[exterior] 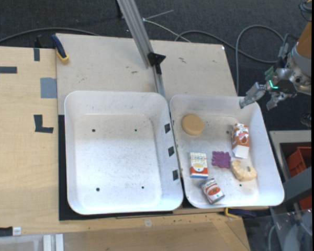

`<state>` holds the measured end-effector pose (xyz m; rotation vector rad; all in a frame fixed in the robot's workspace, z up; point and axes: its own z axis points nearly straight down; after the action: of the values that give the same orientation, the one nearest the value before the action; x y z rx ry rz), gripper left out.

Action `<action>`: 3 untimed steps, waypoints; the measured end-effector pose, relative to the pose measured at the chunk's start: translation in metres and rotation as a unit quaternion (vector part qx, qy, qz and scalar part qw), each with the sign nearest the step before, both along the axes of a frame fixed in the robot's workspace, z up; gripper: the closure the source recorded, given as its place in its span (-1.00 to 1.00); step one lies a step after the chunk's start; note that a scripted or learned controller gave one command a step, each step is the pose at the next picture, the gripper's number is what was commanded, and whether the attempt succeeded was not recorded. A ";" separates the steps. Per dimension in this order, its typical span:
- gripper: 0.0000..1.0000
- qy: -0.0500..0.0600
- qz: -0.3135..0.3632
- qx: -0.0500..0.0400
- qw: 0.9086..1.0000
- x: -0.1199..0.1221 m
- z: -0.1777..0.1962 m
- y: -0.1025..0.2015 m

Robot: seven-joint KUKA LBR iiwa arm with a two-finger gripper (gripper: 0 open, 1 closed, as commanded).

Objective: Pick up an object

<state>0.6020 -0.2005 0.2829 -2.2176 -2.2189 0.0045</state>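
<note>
While gripper (pixel 257 98) is hung at bin (pixel 267 140) rim: fingers spread, nothing held.
Bun (pixel 192 124): round, tan.
Carton (pixel 199 165): white, red-yellow print.

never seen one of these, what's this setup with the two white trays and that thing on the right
This is one camera fixed above a bench, looking down at a slant. The thing at the right is a robot arm, grey with an orange band, ending in a two-finger gripper. The gripper hangs open by the upper right corner of the right bin, holding nothing. In that bin lie a round tan disc, a red and white packet, a small box, a purple piece, a pale pastry-like piece and a small red can. The left bin sits beside it.
</note>
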 end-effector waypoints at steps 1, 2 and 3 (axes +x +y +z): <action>-1.00 -0.002 0.001 -0.001 1.000 0.001 0.003 0.000; -1.00 0.001 0.000 0.000 1.000 0.004 -0.060 -0.003; -1.00 0.000 0.001 -0.001 1.000 -0.001 -0.105 0.001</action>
<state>0.6011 -0.1995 0.1780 -2.2166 -2.2203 0.0064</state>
